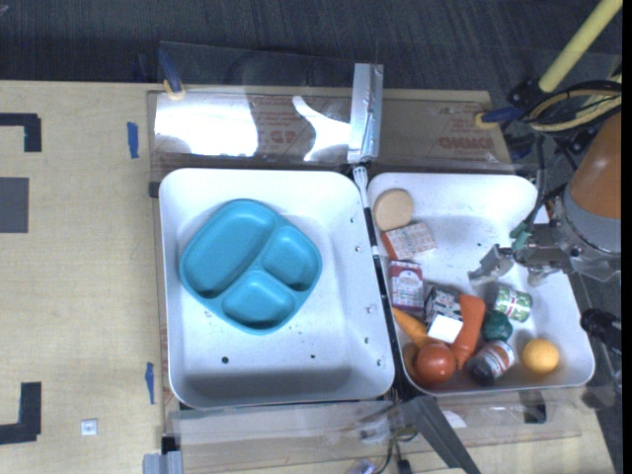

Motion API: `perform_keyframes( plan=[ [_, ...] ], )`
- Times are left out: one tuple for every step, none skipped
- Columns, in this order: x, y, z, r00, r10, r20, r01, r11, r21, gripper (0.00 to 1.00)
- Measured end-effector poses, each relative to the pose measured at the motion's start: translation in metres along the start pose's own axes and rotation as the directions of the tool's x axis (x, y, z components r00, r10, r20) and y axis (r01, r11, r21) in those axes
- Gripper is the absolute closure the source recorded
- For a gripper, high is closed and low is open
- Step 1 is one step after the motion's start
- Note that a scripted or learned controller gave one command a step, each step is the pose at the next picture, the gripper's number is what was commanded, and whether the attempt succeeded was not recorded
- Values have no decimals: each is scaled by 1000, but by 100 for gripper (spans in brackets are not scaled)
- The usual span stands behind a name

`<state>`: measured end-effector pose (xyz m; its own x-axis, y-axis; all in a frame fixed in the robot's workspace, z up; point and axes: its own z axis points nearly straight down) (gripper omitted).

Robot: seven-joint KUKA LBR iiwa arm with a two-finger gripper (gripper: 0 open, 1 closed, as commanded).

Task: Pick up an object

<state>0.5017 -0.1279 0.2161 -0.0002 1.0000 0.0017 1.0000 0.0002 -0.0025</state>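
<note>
Though glossy, round orange ball [540, 355]

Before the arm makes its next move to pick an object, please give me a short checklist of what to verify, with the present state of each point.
1. Pincer is above the right white bin: ok.
2. Pincer already has an object between its fingers: cannot tell.
3. Objects to pick lie in that bin, such as the small green can, the yellow-orange ball and the red tomato-like ball: ok.
4. Objects are apart enough for a clean grasp: not ok at the near wall, where they crowd together; the round tan disc lies freer.
5. Blue plastic divided tray in the left white bin is out of the arm's way: ok.
</note>
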Motion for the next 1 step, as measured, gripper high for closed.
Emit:
perform_keyframes(
  plan=[
    [-23,28,128,993,114,3,-114,993,-12,0]
  ],
)
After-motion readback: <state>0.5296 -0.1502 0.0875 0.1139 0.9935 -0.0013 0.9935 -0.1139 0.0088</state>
